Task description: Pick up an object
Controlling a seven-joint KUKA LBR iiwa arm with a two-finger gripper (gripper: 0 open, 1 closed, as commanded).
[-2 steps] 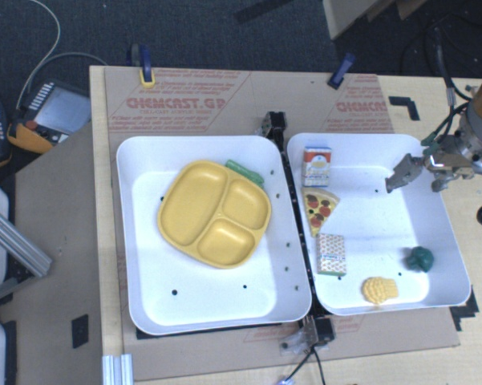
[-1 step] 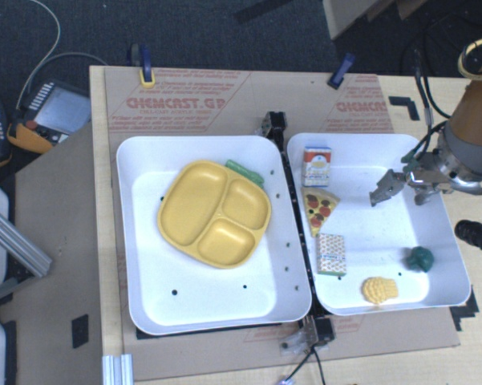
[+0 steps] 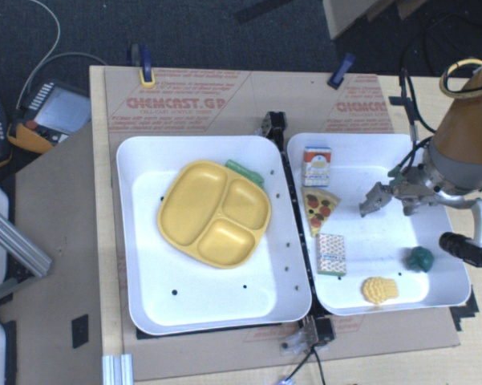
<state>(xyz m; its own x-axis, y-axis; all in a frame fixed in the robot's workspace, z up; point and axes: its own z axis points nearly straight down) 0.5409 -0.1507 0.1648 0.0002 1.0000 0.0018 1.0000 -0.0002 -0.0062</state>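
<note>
The right bin (image 3: pixel 369 155) holds a small white and orange carton (image 3: pixel 317 165), a toy pizza slice (image 3: pixel 319 208), a speckled flat packet (image 3: pixel 331 253), a yellow corn-like piece (image 3: pixel 379 289) and a small dark green object (image 3: pixel 420 258). My gripper (image 3: pixel 372 201) hangs over the middle of this bin, pointing left, to the right of the pizza slice and apart from it. I see nothing in its grasp. The arm's orange band (image 3: pixel 467 123) stands over the bin's right edge.
In the left bin (image 3: pixel 144 279) lies a yellow divided plate (image 3: pixel 215 212), with a green item (image 3: pixel 245 171) peeking out behind its far rim. A black clamp (image 3: pixel 274 123) sits between the bins at the back. Cables run along the right side.
</note>
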